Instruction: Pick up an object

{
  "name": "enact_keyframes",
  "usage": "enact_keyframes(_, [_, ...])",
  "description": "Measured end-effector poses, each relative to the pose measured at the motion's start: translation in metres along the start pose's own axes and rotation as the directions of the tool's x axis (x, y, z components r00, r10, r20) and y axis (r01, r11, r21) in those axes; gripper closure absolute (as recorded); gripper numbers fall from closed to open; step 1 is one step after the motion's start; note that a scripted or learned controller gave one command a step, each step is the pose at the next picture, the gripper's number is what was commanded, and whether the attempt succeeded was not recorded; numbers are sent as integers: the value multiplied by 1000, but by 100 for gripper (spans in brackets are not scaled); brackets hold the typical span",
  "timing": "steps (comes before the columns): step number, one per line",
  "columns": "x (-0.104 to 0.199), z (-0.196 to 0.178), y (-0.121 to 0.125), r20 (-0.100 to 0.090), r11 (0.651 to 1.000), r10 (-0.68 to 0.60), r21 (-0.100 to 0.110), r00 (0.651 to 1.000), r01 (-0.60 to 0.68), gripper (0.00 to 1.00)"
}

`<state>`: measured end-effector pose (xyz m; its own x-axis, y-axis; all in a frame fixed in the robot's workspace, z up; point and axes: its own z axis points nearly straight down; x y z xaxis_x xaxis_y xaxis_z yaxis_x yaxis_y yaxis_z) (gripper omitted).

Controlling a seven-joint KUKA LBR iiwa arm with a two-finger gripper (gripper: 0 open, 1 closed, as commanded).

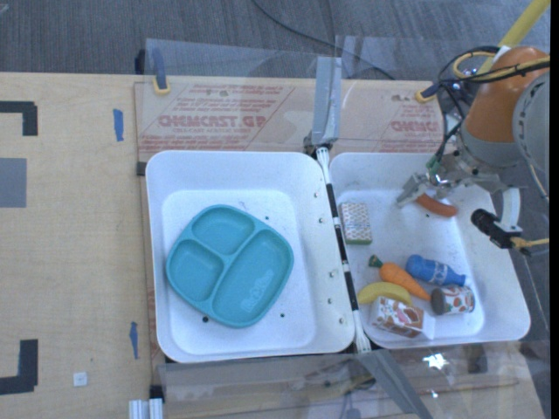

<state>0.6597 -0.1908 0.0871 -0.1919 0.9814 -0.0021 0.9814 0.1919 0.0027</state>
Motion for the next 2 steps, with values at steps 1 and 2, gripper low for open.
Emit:
enact_keyframes(1, [0,-12,2,2,1000,-2,-5,1000,2,100])
enact_keyframes(2, [63,-117,21,0,997,73,0,997,-73,100])
